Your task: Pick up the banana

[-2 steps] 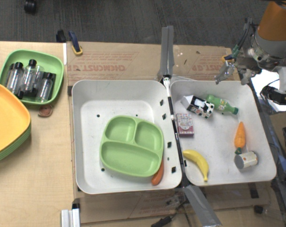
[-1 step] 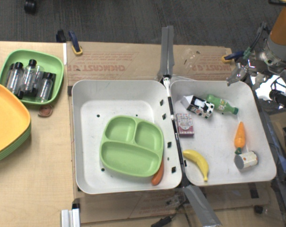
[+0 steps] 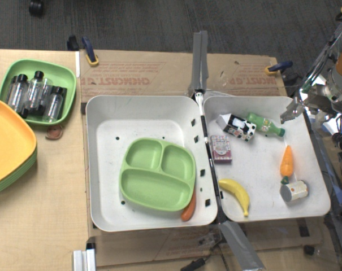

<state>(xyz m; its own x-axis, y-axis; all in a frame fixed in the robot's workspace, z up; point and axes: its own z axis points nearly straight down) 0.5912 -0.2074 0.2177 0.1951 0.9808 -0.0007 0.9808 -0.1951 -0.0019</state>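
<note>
1. Far left, a stack of orange plates (image 3: 9,143) sits on the bench.
2. Next to it, a green tray (image 3: 66,81) holds small bottles (image 3: 35,95) with black caps.
3. The left bin (image 3: 97,123) holds a green plate (image 3: 157,175) with three parts. A small red-orange thing (image 3: 189,210), like a sausage, lies at the plate's lower right edge.
4. The right bin (image 3: 315,208) holds many things. A small pink box (image 3: 221,149) lies near its left wall.
5. The banana (image 3: 236,193) is yellow and lies in the lower left part of the right bin, below the pink box. Nothing touches it.
6. A black and white toy (image 3: 240,127) lies near the top of this bin, with a green bottle (image 3: 265,125) lying on its side just beside it.
7. An orange carrot (image 3: 287,161) lies farther right, and a grey can (image 3: 294,191) lies just below it.
8. The gripper (image 3: 298,107) is at the upper right edge of the right bin, well apart from the banana. I cannot tell if it is spread or pressed together.
</note>
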